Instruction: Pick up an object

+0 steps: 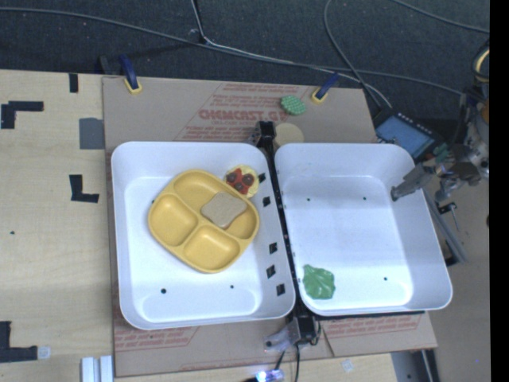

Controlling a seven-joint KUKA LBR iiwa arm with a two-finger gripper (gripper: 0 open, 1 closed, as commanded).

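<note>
We were at the approach: our hand [409,183], state unclear, hovered over the right bin's [429,289] rim; next, reach the green leaf toy [319,282].

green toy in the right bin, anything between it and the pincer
Nothing visible. The pincer sits at the right bin's right rim, and the green toy lies in the bin's near-left corner. Bare white floor lies between them. The yellow plate is in the left bin, out of the way.
</note>
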